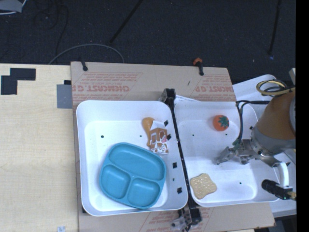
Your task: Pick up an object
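Grey steel gripper (225,156) hangs low in the right bin (241,195), fingers apparently spread and holding nothing, between the tomato (221,122) and the toast slice (203,185), so the pick remains undone.

A round red-orange toy tomato with a green top (221,122) sits beyond the gripper (223,157); a flat tan toast slice (203,185) lies nearer, just below it.

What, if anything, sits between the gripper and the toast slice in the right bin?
Nothing visible. The gripper hangs over the right bin, and the toast slice lies nearer the front wall, with only bare white floor between them. The tomato sits off to the far side.
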